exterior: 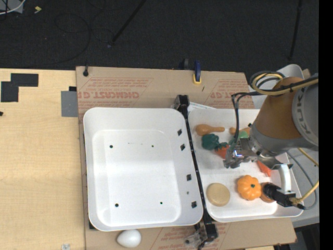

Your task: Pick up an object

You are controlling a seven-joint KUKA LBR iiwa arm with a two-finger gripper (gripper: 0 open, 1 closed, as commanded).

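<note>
The things nearest to being picked are a green toy (210, 141) and a small red piece (222, 151), lying close together in the upper middle of the right bin (250, 215). The tool (232, 160) hangs low just beside them, on the side nearer the arm, and it looks to be touching or nearly touching the red piece. From where I stand the wrist blocks the tip, so I cannot tell whether the tool is wide or narrow, nor whether anything is held in it. Just beyond the green toy, toward the far wall of the bin, lies a tan gourd-shaped toy (208, 129). Toward the near wall sit an orange pumpkin (248, 187) and, beside it, a beige round disc (218, 194), both well apart from the tool. The arm (281, 119) leans in over the bin's right side. The left bin (135, 160) stands flush against the right one. Both rest on a cardboard sheet (130, 90) laid over the counter (36, 155), with a blue clamp (197, 73) at the sheet's far edge and a white egg-shaped thing (128, 238) on the cardboard just outside the left bin's near wall.
</note>
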